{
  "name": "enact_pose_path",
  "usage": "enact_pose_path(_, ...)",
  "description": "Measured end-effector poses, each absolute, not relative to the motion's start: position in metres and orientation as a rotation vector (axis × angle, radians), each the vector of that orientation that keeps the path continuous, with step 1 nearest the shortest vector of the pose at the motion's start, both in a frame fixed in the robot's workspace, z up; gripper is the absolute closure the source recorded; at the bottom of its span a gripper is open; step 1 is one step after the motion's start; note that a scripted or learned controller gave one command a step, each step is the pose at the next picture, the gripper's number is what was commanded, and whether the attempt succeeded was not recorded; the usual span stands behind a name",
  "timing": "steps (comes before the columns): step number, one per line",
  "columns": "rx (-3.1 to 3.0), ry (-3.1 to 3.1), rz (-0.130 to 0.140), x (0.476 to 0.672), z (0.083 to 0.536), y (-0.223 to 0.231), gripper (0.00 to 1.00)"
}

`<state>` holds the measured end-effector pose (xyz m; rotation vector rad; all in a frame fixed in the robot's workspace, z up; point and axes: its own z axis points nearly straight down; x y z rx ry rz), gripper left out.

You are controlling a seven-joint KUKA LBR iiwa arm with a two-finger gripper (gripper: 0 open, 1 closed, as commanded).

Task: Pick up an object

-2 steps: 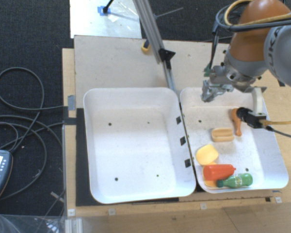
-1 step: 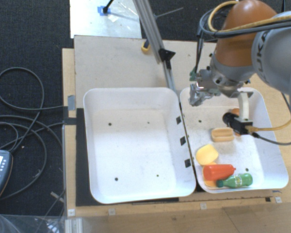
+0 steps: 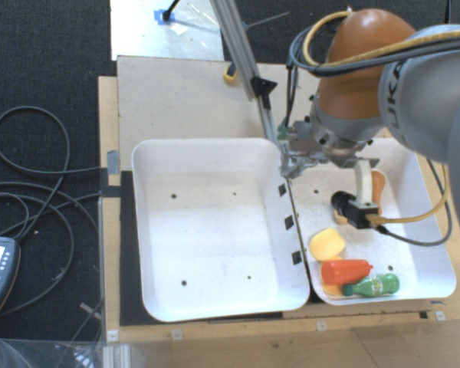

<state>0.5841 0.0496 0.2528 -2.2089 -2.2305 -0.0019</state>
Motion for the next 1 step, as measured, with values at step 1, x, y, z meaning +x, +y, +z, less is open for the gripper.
enact_pose_path(1, -2.209, -2.23, -0.001, 0.5676, 0.2387, 0.0943, 1.0)
